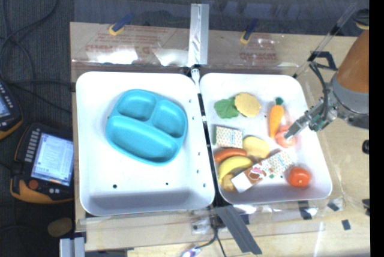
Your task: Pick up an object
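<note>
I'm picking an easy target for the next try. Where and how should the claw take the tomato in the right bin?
Grip the tomato across its round middle, coming straight down from above. It lies apart near the right bin's front right corner, with the box to its left, so set the fingers front to back.

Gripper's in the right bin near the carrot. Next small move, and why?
Probably lower a little and close. The gripper hangs over a pink object just below the carrot, and nothing shows between its fingers yet. Whether they are open is unclear.
</note>
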Controlling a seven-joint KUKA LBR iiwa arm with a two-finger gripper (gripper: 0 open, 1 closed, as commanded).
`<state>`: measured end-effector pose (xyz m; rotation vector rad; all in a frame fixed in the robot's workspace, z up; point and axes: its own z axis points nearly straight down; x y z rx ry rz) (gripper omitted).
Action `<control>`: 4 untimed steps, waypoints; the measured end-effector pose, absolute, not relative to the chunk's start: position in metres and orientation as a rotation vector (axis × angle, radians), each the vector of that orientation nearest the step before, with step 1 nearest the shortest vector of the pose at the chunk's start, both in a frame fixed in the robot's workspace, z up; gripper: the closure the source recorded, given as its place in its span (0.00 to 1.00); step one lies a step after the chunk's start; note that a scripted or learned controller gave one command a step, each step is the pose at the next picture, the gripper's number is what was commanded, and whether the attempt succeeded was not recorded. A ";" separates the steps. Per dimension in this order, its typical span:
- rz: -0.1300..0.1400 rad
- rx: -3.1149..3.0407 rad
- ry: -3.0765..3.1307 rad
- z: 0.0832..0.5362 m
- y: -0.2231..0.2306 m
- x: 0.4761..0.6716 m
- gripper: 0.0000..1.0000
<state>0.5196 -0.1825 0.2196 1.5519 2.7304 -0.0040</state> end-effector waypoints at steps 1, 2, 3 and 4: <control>0.005 1.651 2.658 0.091 -0.152 0.514 1.00; -0.007 1.915 2.489 0.158 -0.170 0.588 1.00; -0.008 2.195 2.245 0.196 -0.106 0.646 1.00; -0.009 2.414 2.007 0.187 -0.124 0.668 1.00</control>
